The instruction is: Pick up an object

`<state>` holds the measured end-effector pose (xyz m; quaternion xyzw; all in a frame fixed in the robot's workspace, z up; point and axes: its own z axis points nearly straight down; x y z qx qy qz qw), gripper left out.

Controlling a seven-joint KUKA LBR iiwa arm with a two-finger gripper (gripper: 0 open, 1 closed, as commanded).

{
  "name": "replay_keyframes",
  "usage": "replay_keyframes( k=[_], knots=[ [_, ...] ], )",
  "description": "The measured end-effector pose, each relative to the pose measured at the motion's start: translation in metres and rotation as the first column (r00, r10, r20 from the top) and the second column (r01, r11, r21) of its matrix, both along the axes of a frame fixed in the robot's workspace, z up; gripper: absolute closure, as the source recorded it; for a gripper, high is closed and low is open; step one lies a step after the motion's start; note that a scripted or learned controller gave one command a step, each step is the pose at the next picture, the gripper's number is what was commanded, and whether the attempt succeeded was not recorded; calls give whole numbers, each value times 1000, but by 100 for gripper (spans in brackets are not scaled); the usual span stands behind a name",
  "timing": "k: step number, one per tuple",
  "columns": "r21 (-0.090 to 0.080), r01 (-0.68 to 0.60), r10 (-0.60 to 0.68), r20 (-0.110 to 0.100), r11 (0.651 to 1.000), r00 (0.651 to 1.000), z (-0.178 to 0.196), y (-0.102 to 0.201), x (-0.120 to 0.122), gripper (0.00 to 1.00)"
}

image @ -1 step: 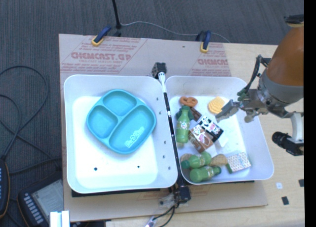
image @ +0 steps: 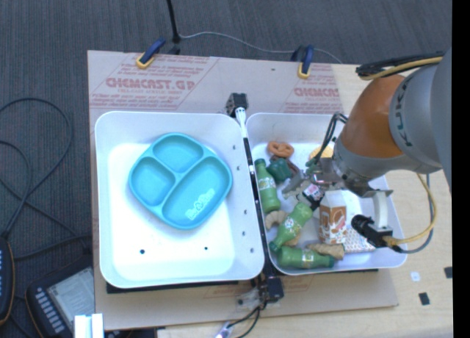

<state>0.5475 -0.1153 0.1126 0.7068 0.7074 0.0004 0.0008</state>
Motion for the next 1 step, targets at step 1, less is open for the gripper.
replay_keyframes(
  k=[1],
  knots=[
    [2,0,0,1,1000,1000,-24,-15,15,0]
  ],
)
